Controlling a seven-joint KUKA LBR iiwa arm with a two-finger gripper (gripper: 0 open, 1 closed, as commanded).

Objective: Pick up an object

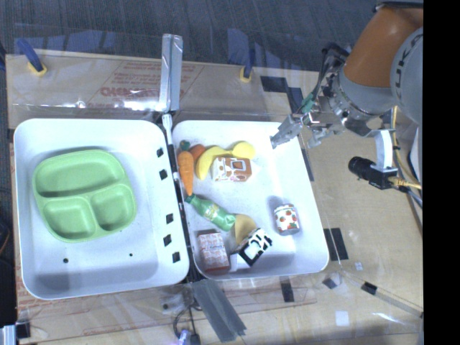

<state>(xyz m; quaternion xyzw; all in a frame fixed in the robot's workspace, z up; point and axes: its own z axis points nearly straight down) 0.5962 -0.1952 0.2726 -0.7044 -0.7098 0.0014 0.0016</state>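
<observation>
Grey gripper [286,133] fingertips blurred above right bin [305,192] rim

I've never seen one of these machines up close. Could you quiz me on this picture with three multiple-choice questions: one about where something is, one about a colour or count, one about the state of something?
1. Where does the green divided plastic tray lie?
A. left white bin
B. right white bin
C. on the bench

2. What colour is the carrot-shaped toy?
A. purple
B. orange
C. blue

3. Where is the robot's gripper?
A. pressed on the tray
B. above the right bin's far right corner
C. over the left bin

Answers: 1 A, the tray fills the left white bin. 2 B, it is orange, beside the divider. 3 B, it hangs by the right white bin rim, away from the toys.
</observation>
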